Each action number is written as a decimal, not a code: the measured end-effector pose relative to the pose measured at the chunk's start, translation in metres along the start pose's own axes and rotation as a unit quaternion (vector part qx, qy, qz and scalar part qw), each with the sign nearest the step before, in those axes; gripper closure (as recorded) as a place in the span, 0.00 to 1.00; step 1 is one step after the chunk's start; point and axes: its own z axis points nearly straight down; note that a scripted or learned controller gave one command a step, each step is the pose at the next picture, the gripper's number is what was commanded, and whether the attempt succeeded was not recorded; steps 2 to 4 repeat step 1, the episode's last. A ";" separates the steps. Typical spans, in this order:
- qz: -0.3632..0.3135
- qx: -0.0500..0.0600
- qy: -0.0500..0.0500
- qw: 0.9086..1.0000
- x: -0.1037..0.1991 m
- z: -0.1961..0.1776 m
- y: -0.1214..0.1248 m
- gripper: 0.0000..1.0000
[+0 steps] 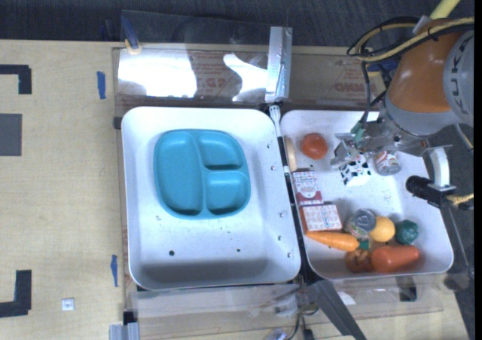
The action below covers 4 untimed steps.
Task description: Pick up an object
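One black-and-white spotted toy (355,173) sat just below the gripper (354,148) in the frame's right bin (437,214); finger spread? Couldn't tell.

Bright, even overhead light; strong white glare blooms on the clear plastic sheet (188,71) behind the bins (detail there washes out). Shadows stay soft, focus slightly soft throughout.

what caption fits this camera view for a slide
Gripper above toy food in the right bin; blue tray in the left bin.
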 end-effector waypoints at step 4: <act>0.000 -0.003 -0.001 1.000 0.000 -0.011 0.001 1.00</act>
